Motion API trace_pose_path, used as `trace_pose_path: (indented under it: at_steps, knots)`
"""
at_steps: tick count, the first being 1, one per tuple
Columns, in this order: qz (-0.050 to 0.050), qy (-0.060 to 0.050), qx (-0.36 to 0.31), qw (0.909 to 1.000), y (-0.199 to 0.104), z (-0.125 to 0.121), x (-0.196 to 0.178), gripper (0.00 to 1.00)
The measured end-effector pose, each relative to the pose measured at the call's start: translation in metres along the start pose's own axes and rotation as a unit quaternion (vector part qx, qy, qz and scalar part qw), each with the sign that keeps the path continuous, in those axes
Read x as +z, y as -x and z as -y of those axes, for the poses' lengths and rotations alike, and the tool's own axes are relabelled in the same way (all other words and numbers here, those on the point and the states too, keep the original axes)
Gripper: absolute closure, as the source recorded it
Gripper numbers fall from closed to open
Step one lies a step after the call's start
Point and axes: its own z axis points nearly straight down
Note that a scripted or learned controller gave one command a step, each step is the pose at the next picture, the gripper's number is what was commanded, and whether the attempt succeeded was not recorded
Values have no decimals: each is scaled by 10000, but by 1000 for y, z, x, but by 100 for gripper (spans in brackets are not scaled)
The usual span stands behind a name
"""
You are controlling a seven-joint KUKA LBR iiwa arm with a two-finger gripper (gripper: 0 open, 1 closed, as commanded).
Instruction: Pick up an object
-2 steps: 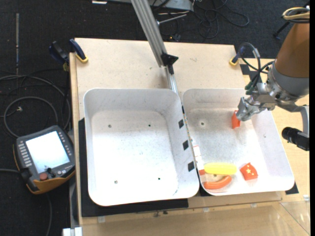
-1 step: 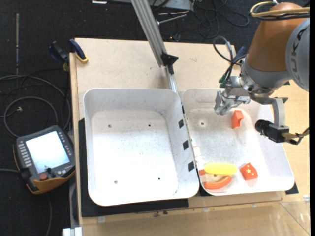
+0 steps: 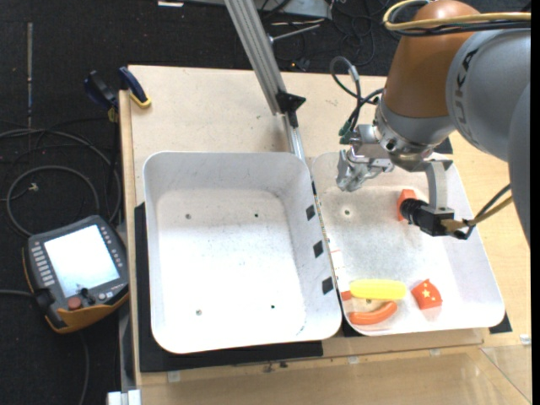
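My gripper [image 3: 349, 178] hangs over the far left part of the right bin [image 3: 472, 264], its short grey fingers pointing down with nothing visible between them. Near the bin's front edge lie a yellow banana-shaped piece [image 3: 377, 289], an orange-red curved piece [image 3: 372, 312] just below it, and a small red block [image 3: 427, 294] to their right. A small orange object [image 3: 407, 204] sits at mid-right, partly hidden by a black part of the arm. All of these lie well away from the gripper.
The left bin [image 3: 228, 251] sits beside the right one, sharing a raised middle wall [image 3: 321, 243]. A slanted metal rail [image 3: 257, 45] crosses the back of the bench. A teach pendant [image 3: 76, 268] rests off the bench at left.
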Motion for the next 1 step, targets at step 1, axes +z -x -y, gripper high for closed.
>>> trace_pose_path:
  at_steps: [1]
  knots:
    - [-2,11,0,10000,-51,-20,-3,100]
